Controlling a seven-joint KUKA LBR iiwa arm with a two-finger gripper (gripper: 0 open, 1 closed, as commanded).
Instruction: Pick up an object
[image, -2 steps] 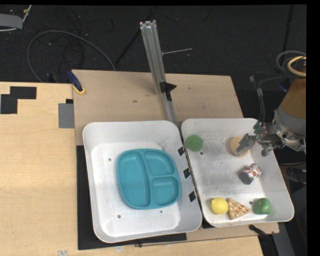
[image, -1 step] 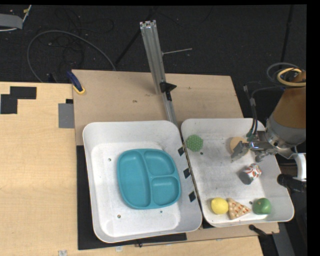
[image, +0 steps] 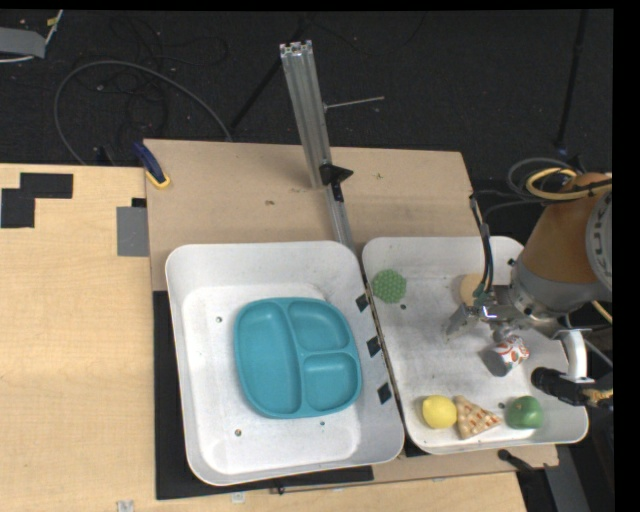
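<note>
Here the hand (image: 484, 322) hangs over the right bin (image: 430, 340).

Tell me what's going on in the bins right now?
The arm reaches in from the right, with its pincer low over the right bin, near a small red-and-white object. A green ball, lemon, pizza slice and green fruit lie there. The left bin holds a teal divided plate.

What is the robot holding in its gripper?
It cannot be told. The gripper hangs low over the right bin, just above a small red-and-white object.
</note>
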